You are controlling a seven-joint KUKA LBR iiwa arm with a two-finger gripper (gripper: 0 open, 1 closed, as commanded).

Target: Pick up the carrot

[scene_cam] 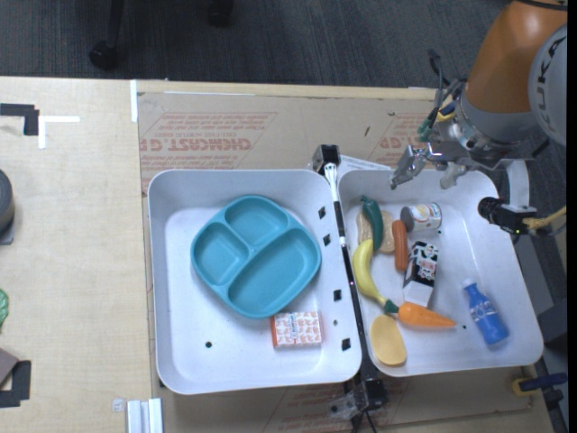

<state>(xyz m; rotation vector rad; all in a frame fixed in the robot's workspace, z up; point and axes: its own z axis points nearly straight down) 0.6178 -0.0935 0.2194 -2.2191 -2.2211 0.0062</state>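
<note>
the two-finger metal gripper (pixel 422 165) hangs with fingers spread and holding nothing over the right white bin's (pixel 518 269) far edge; the orange plastic carrot (pixel 424 316) lies near its front edge.

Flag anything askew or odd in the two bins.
Nothing spilled or damaged. The toy foods lie jumbled in the right bin; the carrot lies flat near its front, touching the milk carton. The blue plate sits skewed.

A single fixed camera looks down at a slant on the bench (pixel 72 269), taking in both white bins (pixel 171 332) mid-frame. The arm (pixel 518 61) enters at upper right, dark floor (pixel 270 25) along the top.
</note>
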